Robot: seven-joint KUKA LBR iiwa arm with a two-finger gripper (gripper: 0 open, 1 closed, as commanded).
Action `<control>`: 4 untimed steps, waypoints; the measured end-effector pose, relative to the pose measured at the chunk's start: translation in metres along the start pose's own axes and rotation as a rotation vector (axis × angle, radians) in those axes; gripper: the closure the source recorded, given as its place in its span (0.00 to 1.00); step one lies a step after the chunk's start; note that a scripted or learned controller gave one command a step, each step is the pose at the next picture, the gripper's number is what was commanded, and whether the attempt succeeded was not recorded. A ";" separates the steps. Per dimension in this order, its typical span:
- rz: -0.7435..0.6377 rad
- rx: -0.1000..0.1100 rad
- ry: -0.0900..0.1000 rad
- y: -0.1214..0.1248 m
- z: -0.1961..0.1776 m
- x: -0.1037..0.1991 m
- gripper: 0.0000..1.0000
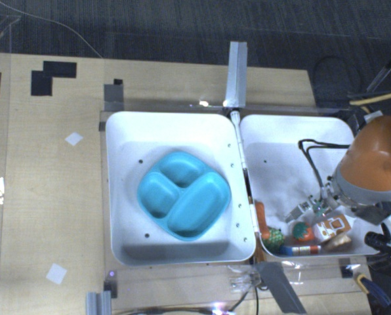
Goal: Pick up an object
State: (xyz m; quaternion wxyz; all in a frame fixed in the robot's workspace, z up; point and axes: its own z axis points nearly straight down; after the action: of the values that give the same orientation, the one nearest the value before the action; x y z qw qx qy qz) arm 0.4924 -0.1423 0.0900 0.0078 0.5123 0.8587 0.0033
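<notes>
A blue divided plate [184,193] lies in the left bin [123,149]. Small objects crowd the right bin's [281,149] near edge: an orange carrot-like piece [261,219], a green and orange ball [301,231], a long marker-like stick [299,249], a white and orange carton [331,228] and a tan piece [341,240]. My gripper [311,208] hangs low over this pile, just above the ball and left of the carton. The arm's orange band [372,159] stands above it at the right.
A black cable [313,151] loops over the right bin's floor toward the wrist. A metal post [236,74] stands behind the divider between the bins. The bench around the bins is tan board with black markers at the far left.
</notes>
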 end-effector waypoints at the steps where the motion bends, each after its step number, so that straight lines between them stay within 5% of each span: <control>1: -0.001 -0.007 -0.007 0.003 -0.013 -0.002 1.00; 2: -0.001 -0.007 -0.007 0.003 -0.013 -0.002 0.00; 3: -0.192 0.001 0.001 0.055 0.001 0.017 0.00; 4: -0.131 0.004 0.003 0.108 0.003 -0.034 0.00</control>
State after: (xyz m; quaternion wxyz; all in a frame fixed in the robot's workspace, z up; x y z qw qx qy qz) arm 0.6041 -0.1212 0.0884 0.0060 0.4549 0.8905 0.0019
